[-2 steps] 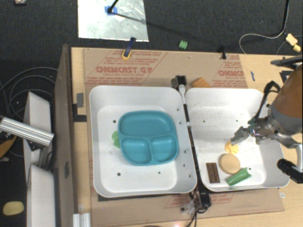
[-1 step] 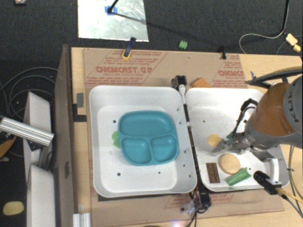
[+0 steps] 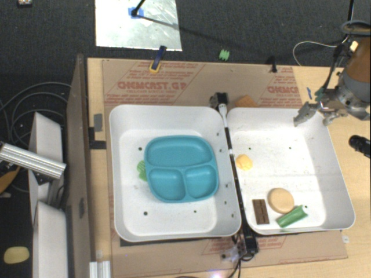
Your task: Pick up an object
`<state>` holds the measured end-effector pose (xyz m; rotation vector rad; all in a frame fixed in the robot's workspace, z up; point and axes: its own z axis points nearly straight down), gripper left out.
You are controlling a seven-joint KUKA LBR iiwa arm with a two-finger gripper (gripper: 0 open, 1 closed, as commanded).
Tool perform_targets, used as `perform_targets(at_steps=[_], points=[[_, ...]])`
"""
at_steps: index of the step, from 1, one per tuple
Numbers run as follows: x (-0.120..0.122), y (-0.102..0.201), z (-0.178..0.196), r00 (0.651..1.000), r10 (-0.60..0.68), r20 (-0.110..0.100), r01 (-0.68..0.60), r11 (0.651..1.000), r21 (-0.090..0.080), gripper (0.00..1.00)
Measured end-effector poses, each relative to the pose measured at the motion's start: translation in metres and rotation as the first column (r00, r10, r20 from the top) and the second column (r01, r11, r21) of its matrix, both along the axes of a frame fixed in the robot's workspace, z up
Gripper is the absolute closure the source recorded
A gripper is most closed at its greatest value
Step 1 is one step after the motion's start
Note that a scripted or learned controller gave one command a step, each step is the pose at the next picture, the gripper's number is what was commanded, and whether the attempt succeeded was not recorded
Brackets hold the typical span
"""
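While the arm (image 3: 356,68) is reaching in from the right edge, its gripper (image 3: 317,110) is hovering over the far right corner of the right bin (image 3: 290,135), well apart from everything lying in it. Two thin metal fingers are splaying outward, one toward the bin's far wall, the other back toward the wrist, so the jaws are standing open with nothing between them. The wrist is tilting down and leftward, and an orange band is showing above it.

Lying in the right bin are four things: a small yellow lump (image 3: 244,163) near the left wall, a round tan disc (image 3: 280,200) toward the near side, a flat brown bar (image 3: 261,211) just left of the disc, and a green cylinder (image 3: 291,216) tilting just beside the disc's near edge. Sitting in the left bin (image 3: 168,120) is a smooth blue tray (image 3: 181,167) with three rounded compartments, and a bit of green (image 3: 141,168) is peeking out from under its left edge. Both bins are glossy white plastic, shallow, with rounded corners, resting on brown cardboard (image 3: 151,80).
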<state>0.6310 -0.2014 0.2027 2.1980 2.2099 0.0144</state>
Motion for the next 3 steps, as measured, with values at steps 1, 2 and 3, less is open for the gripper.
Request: perform_targets(at_steps=[1,2,3], points=[[-0.041,0.001,-0.124,1.000,-0.005,-0.028,0.006,1.000,0.012,0.00],[0.035,0.002,-0.045,1.000,0.002,-0.009,-0.002,1.000,0.006,0.00],[-0.022,0.009,-0.111,1.000,-0.005,-0.029,0.005,1.000,0.013,0.00]])
